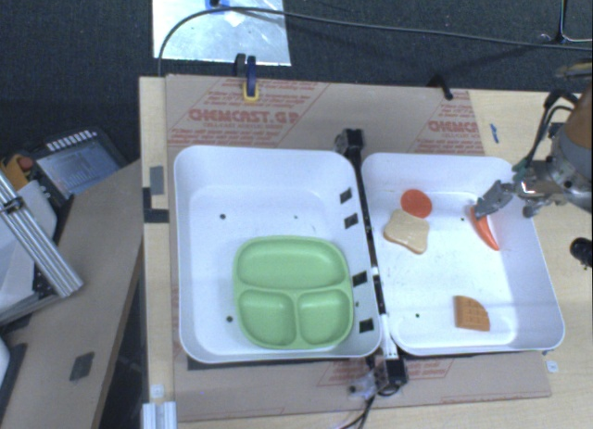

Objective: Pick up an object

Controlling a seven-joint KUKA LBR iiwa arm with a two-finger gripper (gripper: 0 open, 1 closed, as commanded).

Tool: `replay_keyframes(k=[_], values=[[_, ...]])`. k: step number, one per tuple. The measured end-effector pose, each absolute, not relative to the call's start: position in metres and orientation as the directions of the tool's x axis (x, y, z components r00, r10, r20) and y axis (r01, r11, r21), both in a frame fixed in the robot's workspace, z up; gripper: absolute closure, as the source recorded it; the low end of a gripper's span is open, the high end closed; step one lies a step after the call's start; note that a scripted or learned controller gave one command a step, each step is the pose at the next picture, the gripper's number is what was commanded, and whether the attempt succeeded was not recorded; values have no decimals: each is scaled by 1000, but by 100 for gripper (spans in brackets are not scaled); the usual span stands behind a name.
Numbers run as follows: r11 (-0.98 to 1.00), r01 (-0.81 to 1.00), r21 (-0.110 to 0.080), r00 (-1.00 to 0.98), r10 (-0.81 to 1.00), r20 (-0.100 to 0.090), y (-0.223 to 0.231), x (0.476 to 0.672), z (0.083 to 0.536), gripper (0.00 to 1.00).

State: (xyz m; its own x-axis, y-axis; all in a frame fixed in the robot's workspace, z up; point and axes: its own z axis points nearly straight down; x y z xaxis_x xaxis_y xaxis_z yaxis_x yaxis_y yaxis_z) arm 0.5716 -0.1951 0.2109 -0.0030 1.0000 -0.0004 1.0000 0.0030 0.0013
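Green plastic fills the near part of the left bin (199, 233): a three-compartment plate (293, 290), lying flat and well apart from the action. At about five o'clock in the right bin (533, 311) lies a small brown waffle-like piece (471, 313). Farther back, near the bin's middle, a pale toast-shaped slice (408, 232) touches a red-orange round (416, 203) at its twelve o'clock. At three o'clock, by the right wall, lies an orange carrot-like wedge (485, 230), narrow and tapering toward the viewer. The gripper (492, 198) hangs just over the wedge's far end, and this looks like the approach step, nothing lifted yet. Whether its fingers stand apart or closed I cannot tell; the tip is dark and blurred. Next it likely needs to descend squarely astride the wedge, clear of the wall.
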Motion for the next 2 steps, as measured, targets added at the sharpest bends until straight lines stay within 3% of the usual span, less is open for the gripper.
replay_keyframes(k=[2], values=[[3, 1000, -3, -3, 1000, 1, -182, 572, 109, 0]])
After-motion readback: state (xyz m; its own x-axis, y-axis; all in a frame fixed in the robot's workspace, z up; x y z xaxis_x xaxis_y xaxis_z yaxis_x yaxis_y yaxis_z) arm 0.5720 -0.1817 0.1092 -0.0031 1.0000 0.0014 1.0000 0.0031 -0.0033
